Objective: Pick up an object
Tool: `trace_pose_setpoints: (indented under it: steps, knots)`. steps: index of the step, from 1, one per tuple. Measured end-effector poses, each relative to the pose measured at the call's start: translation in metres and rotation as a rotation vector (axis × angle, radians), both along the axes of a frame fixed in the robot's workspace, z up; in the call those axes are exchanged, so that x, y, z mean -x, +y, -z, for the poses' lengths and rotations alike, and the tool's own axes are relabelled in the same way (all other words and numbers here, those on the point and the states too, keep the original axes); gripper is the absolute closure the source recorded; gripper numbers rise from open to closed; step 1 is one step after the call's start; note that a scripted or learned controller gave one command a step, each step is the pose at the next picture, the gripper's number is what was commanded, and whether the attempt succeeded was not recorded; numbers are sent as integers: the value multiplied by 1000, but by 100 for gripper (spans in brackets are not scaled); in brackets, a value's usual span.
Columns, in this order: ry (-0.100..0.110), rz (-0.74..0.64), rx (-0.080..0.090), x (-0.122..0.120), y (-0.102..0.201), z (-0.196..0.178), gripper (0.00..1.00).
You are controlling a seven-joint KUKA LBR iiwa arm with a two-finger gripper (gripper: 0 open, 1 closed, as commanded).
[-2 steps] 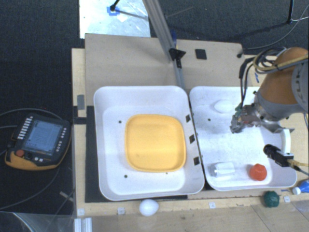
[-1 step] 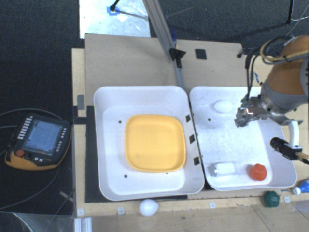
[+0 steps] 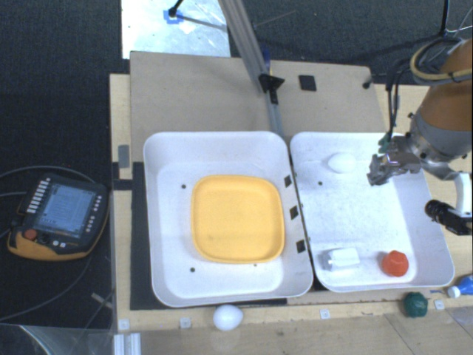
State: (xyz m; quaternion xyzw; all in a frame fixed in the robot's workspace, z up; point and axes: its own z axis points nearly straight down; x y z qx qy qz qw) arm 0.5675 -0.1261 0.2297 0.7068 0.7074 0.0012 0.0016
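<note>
The right bin (image 3: 355, 213) holds a white egg-shaped object (image 3: 342, 163) near its back, a white block (image 3: 339, 258) at its front left and a small orange-red cup-like object (image 3: 395, 263) at its front right. My gripper (image 3: 379, 170) hangs over the back right of this bin, just right of the white egg-shaped object and apart from it. Nothing shows between its dark fingers. The left bin (image 3: 166, 198) carries a yellow square plate (image 3: 238, 218) in its middle.
A white egg (image 3: 228, 317) lies on the bench in front of the left bin. A dark green ball (image 3: 415, 304) sits by the right bin's front right corner. A teach pendant (image 3: 58, 216) lies on the floor at left. A slanted grey pole (image 3: 247, 39) stands behind the bins.
</note>
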Motion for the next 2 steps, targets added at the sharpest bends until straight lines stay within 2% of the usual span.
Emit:
trace_pose_setpoints:
  steps: [1, 2]
  knots:
    - [3, -4, -2, 15, 56, -4, 100]
    - [3, -4, -2, 18, 112, 6, 100]
